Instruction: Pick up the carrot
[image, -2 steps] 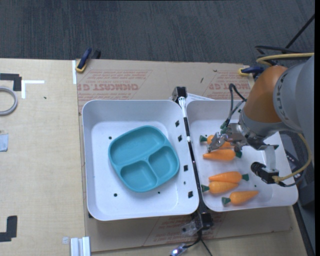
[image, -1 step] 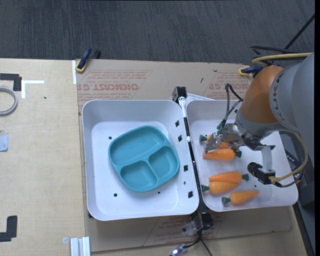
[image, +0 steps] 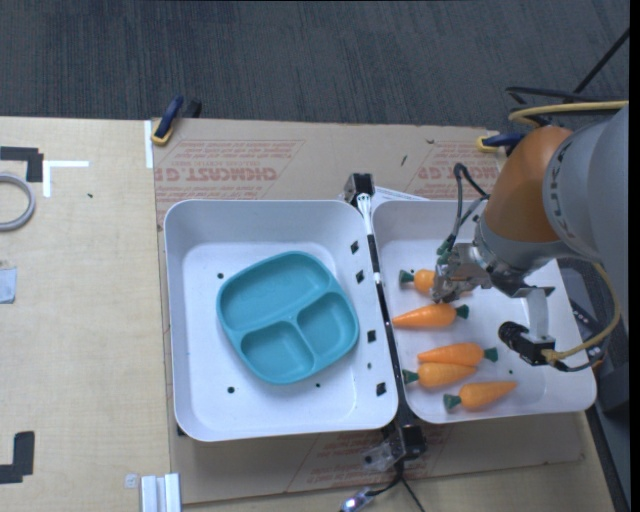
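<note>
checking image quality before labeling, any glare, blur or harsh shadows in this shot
Camera view: even, soft lighting; the right bin and left bin stay white without blown-out glare; the teal plate casts a faint shadow only; the carrots are sharp-edged; the gripper is dark and cluttered, so its detail is hard to read.

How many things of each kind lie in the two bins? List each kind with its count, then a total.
Carrots: 5
Blue divided plates: 1
Total: 6
</note>
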